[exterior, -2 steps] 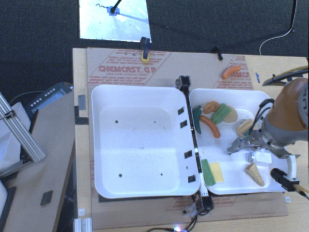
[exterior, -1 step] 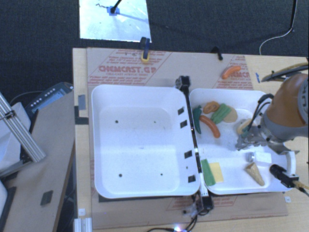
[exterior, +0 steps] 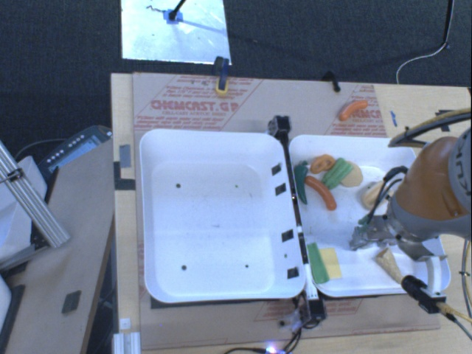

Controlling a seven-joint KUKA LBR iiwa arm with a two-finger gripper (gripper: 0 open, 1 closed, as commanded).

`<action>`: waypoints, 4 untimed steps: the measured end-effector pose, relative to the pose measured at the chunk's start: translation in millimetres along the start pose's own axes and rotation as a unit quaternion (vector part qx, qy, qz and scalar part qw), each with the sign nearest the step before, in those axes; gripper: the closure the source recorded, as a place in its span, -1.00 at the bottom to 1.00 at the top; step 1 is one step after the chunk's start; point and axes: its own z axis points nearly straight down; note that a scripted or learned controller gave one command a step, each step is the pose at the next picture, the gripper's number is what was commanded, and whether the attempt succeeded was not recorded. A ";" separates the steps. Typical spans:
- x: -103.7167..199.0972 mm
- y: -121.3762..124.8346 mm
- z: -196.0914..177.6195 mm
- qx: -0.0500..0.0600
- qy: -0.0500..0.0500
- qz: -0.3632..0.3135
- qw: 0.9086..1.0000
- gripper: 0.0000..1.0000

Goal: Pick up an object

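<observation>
Objects for picking lie in the right bin (exterior: 354,290), clustered toward its far and near-left parts. Nearest the pincer (exterior: 361,238) is a tan cone-shaped piece (exterior: 389,262), lying at about four o'clock from it, close beside it on the bin floor. At about one o'clock from the pincer sits a pale cream lump (exterior: 372,194), partly behind the arm's cabling. Farther off, toward ten and eleven o'clock, lies a red-orange sausage shape (exterior: 321,192), with a green ridged piece (exterior: 338,173) and a small orange curl (exterior: 321,163) just beyond it, and a pale round item (exterior: 353,175) touching the green piece. A dark green strip (exterior: 300,180) leans along the bin's left wall. At about seven o'clock from the pincer, a yellow flat square (exterior: 330,263) and a light green bar (exterior: 317,263) lie side by side, touching.

The pincer hangs low over the bare middle of the right bin; whether its fingers are apart or together I cannot tell, and nothing shows between them. The arm (exterior: 435,190), grey with its orange band, comes in from three o'clock.

The left bin (exterior: 214,212) stands beside the right one, a black clip rail (exterior: 289,198) between them. Another orange sausage (exterior: 354,110) lies on the worktop (exterior: 199,105) beyond the right bin, at twelve o'clock.
</observation>
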 end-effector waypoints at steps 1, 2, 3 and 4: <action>57.2 -1.4 -0.4 -0.001 0.000 -0.004 1.000 1.00; 23.5 41.9 -60.6 -0.005 -0.003 -0.002 1.000 1.00; 54.7 -4.1 -17.0 0.001 0.001 -0.001 1.000 1.00; 57.2 -1.8 -0.5 -0.001 -0.001 0.000 1.000 1.00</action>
